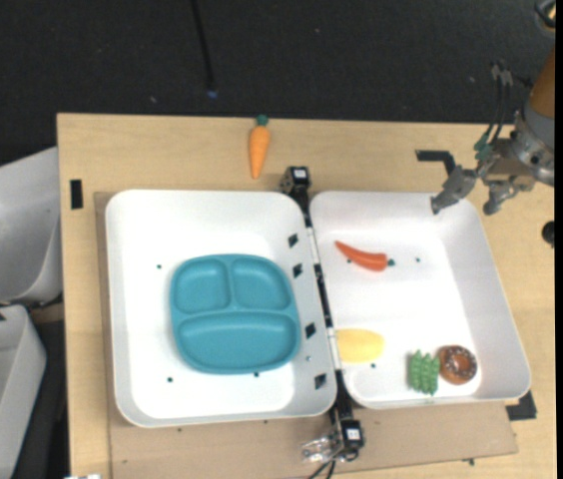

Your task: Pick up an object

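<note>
**Claw Position and Object Layout, Camera View**

The claw [470, 195] sits at the upper right of the scene, over the far right corner of the right bin [491, 297]. Its two fingers [448, 192] are spread apart with nothing between them. The fingertips point down toward the bin rim; contact with the rim cannot be determined.

Right bin contents:
- A red chilli pepper [363, 256] lies in the upper left part of the bin floor, well apart from the claw.
- A yellow lemon-shaped item [359, 345] lies against the left wall, near the front.
- A green cluster [422, 371] lies near the front wall, just beside a brown doughnut [456, 364] on its right. Whether the two touch cannot be determined.

Left bin [132, 297] contents:
- A teal divided plate [234, 313] with three compartments lies flat at the middle of the bin floor.

Outside the bins:
- An orange carrot [259, 148] lies on the table [162, 148], just beyond the far rim of the left bin, green end pointing away from the bins.

No object is held or lifted; all items rest on a bin floor or on the table.
</note>
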Controlling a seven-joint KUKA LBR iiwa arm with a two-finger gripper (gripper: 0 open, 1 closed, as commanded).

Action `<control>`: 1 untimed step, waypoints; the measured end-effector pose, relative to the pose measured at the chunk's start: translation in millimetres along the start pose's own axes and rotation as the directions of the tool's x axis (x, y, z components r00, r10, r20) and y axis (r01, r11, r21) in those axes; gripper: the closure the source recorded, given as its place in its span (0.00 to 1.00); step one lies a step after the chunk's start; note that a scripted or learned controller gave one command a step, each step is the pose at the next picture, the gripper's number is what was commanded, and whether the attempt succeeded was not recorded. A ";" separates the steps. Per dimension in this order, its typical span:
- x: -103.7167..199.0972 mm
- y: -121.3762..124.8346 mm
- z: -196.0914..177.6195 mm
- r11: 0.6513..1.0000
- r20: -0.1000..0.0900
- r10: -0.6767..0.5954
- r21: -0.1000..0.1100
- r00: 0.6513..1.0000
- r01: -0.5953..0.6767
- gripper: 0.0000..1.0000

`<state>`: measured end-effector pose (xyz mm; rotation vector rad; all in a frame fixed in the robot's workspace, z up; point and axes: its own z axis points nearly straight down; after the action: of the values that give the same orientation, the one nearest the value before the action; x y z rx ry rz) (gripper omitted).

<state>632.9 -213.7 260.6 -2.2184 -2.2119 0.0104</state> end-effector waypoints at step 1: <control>0.5 2.2 -8.1 1.000 0.004 -0.004 -0.013 1.000 0.004 0.00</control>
<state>635.1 -213.2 268.7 -2.2219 -2.2245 0.0005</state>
